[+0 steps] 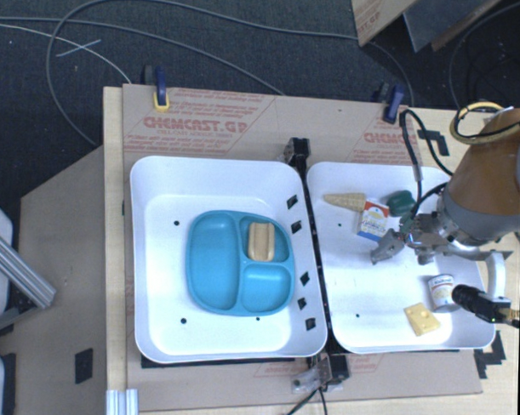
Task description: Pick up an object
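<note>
**Claw low over the right bin, nothing between its fingers**

In the left bin (pixel 147 266) sits a blue divided plate (pixel 232 274), with a tan, bread-like piece (pixel 260 241) lying in its upper right compartment. The right bin (pixel 358 329) holds the loose things. A cone (pixel 344 199) lies near its upper left, and just right of it a small carton (pixel 373 221) with red and blue print too small to read. A green thing (pixel 402 200) beside the carton is partly hidden by a cable. The gripper (pixel 388 248) hangs just below the carton, fingers spread apart, gripping nothing. Further right stand a small white jar (pixel 441 290) and, below it, a yellow block (pixel 421 319). The arm (pixel 486 189) is cut off at the right edge.
</note>
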Motion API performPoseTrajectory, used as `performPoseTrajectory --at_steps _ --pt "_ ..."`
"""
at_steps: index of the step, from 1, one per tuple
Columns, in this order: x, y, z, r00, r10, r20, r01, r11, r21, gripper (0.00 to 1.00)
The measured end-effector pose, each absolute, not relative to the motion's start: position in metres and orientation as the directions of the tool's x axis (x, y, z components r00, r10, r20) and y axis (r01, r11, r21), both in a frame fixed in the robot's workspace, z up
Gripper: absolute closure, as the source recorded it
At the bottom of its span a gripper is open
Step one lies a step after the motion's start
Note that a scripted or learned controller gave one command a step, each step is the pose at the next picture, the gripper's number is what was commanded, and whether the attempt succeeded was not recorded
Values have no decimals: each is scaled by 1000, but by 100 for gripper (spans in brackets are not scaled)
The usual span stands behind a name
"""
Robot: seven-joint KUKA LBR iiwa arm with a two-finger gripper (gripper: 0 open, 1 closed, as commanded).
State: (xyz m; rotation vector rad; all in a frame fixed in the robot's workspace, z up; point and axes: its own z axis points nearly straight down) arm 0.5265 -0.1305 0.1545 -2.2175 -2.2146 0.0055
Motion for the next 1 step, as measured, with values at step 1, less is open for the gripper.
performPoseTrajectory --at_steps 1 --pt "523 -120 104 0 1000 4 1000 0 -7 0"
